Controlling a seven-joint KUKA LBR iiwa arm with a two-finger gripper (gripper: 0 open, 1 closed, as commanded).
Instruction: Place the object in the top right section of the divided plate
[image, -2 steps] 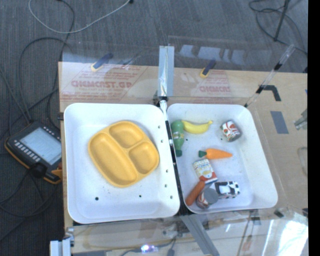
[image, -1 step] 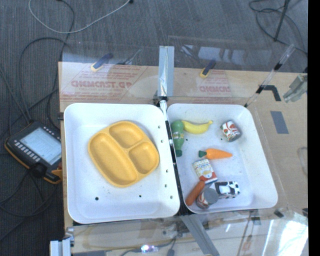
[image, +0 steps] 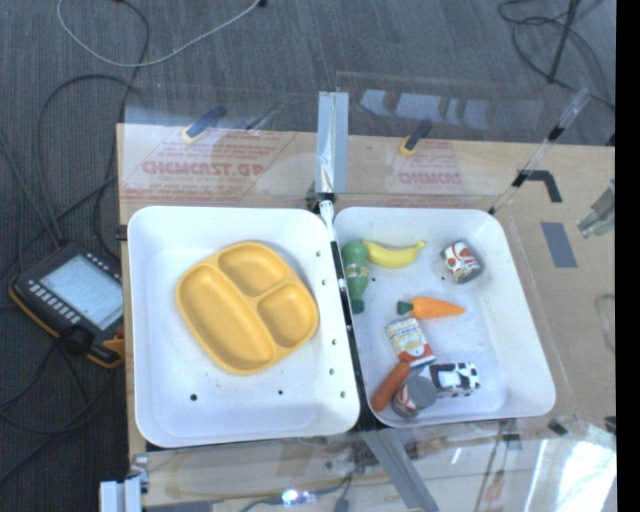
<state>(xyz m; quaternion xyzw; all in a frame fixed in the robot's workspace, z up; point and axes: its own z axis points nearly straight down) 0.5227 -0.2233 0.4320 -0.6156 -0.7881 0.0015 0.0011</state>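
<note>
Dark grey carpet floor (image: 60, 130), black cables (image: 40, 110) trailing; wooden bench (image: 580, 300); teach pendant (image: 70, 295) at left.

The yellow three-section divided plate (image: 248, 306) at centre left looks like smooth moulded plastic with a soft, low sheen. It lies in the left shallow white bin (image: 160, 400), whose plastic surface is smooth and matt, speckled with a few dark dots. The right shallow white bin (image: 520, 330) has the same finish. In it, the yellow toy banana (image: 393, 254), the orange toy carrot with a green top (image: 432, 308) and the dark green toy vegetable (image: 355, 270) appear to be smooth plastic. The small red-and-white can (image: 461, 261) carries a glossy printed label. The light brown benchtop (image: 220, 175) looks like matt cardboard or wood with faded red print. The floor at upper left is dark, rough carpet (image: 60, 130).
</note>
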